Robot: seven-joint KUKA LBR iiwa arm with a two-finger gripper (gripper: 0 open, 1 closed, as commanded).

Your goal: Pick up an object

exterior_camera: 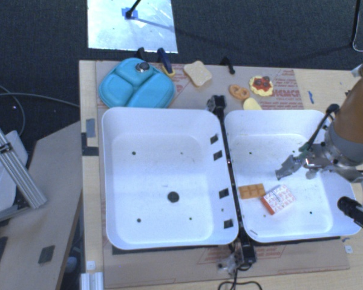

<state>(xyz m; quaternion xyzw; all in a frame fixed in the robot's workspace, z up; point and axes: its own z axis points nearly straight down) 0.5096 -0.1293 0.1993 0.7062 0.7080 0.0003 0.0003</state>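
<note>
Your gripper (288, 169) hangs over the right bin (272, 122), reaching in from three o'clock, with its tip just left of the bin's middle. You cannot tell from this view how it is set; nothing shows in its grasp. Behind it the grey wrist runs back to the orange band (358, 116) at the right edge of the picture.

Just below the gripper, toward six o'clock, two things lie on the bin floor. The nearer is a small brown waffle-like piece (251, 191), lying flat. Just beside that, at its four o'clock, lies a small red and white box (277, 199), turned at an angle. Both lie apart from the gripper tip.

The left bin (127, 125) sits at nine o'clock from the gripper, sharing a dark divider with the right one. On its floor you see a small dark round disc (173, 197).

Beyond the bins, toward twelve o'clock, loose things rest on the bench: a blue divided plate (137, 84) at the far left, a slice of toast (198, 73), a small pretzel (238, 92), a little round pizza (261, 85) and a pale yellow piece (252, 104) at the right bin's rim.
</note>
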